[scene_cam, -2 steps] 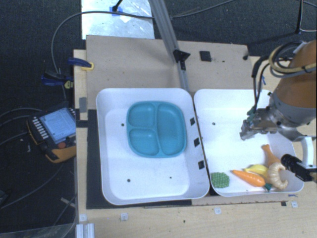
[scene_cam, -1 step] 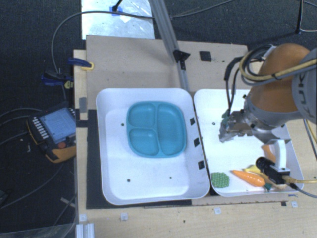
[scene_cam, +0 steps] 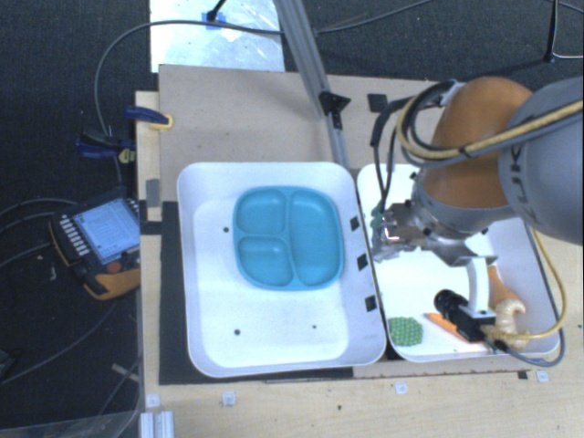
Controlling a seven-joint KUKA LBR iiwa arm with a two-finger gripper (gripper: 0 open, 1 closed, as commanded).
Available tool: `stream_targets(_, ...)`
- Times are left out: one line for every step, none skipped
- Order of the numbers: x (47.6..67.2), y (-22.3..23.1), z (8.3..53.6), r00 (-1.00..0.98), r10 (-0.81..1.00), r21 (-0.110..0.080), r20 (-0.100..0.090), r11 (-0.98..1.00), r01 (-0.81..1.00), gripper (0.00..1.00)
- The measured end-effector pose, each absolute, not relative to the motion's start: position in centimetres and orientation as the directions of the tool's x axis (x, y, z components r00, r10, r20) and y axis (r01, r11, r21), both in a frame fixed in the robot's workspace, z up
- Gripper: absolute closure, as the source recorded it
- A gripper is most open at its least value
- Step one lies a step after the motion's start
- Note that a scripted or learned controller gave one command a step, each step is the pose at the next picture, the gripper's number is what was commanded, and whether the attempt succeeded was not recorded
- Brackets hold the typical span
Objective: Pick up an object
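Note:
My gripper hangs low over the left part of the right bin, close to the wall between the two bins. The grey arm with its orange band covers much of that bin from above. A green knobbly round thing lies at the bin's front left corner, below the gripper and apart from it. Just right of it a thin orange stick pokes out from under the wrist. A tan-orange piece lies further right, partly hidden. I see nothing held.
The left bin holds a blue divided plate in its upper middle. A grey pole slants over the bench's back. Clamps and a handheld device sit off the bench's left side.

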State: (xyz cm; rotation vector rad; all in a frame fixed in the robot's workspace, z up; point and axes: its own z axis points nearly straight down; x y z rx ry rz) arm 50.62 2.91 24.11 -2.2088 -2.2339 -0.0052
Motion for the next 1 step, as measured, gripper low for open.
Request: stream_targets(50.74,8.73,24.15,-0.012,1.000,0.001,0.003,0.012,1.000,1.00)
